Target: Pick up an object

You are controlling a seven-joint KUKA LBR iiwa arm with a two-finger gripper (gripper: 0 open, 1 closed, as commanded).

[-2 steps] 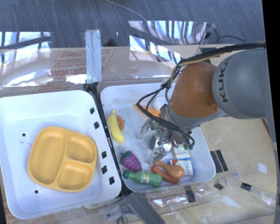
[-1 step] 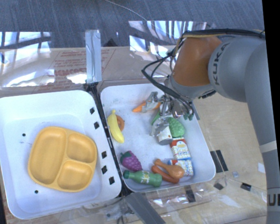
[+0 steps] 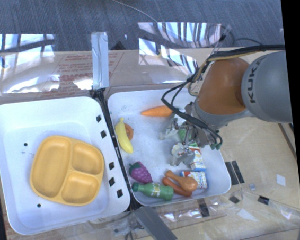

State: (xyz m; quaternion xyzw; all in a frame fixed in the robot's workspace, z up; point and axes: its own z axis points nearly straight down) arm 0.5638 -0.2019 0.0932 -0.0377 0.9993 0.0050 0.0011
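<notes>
Seen from above at a slant, the grey arm (image 3: 263, 86) with its orange band reaches in from the right over the right bin (image 3: 137, 98). The gripper (image 3: 180, 140) hangs low over the middle of that bin, its metal parts tangled with dark cables. Whether it is spread or pressed together, I cannot tell, and nothing can be made out pinched in it.

The things to pick lie in the right bin. A carrot (image 3: 157, 111) rests near the far wall, apart from the gripper. A banana (image 3: 123, 137) lies along the left wall, with a small orange piece (image 3: 130, 130) touching its right side. Nearer the front sit a bunch of purple grapes (image 3: 140, 172) and, just in front of them, a green bottle (image 3: 154, 191). Beside the bottle lie an orange toy (image 3: 179, 182) and a small white carton (image 3: 197, 166), the carton just below the gripper.

The left bin (image 3: 21, 210) holds a yellow divided plate (image 3: 65, 170) lying flat near its middle, well apart from the arm
</notes>
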